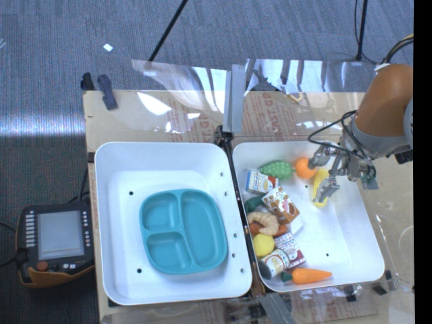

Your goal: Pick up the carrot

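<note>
- Carrot (310, 275): orange, tapered, green-topped, lying flat at the near edge of the right bin (351, 248).
- Gripper (331, 174): well apart, farther back; jaw state unclear.

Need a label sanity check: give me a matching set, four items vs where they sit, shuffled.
Items:
1. carrot
2. tray
3. tool
4. pendant

Places:
A. left bin, middle
B. off the bench, far left
C. right bin, near edge
D. over the right bin's far part

Pairs: 1-C, 2-A, 3-D, 4-B
</note>
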You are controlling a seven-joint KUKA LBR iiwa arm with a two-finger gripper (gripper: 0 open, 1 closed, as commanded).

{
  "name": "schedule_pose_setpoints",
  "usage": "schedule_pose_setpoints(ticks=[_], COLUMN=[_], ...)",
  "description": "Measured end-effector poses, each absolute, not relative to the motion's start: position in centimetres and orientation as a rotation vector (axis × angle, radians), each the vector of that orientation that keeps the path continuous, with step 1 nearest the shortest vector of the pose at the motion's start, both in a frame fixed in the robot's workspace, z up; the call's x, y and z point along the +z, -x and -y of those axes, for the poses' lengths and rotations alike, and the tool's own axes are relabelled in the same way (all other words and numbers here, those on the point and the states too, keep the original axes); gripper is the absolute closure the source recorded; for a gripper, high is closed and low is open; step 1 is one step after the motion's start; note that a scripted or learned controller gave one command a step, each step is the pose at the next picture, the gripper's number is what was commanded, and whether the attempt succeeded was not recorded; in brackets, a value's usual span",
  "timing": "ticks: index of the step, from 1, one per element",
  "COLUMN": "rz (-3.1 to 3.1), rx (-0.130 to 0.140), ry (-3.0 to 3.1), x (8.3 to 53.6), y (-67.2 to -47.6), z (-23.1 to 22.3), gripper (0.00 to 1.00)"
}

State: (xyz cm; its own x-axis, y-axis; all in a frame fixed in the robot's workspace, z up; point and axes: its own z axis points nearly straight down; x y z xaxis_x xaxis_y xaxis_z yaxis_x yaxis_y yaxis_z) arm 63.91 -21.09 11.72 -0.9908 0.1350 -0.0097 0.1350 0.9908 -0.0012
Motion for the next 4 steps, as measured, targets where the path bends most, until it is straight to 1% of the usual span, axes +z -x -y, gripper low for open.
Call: schedule_pose_setpoints(ticks=[1, 2, 3, 4], rz=[-3.087, -3.051, -2.842, -2.568], rx=[-0.007, 0.001, 0.0, -0.002], ry=[-0.428, -0.732, -1.343, -1.817], x=[11.0, 8.9, 8.7, 8.6], y=[-64.7, -63.9, -62.7, -61.7], z=[22.0, 21.3, 16.0, 13.9], gripper=[0.0, 0.0, 0.0, 0.0])
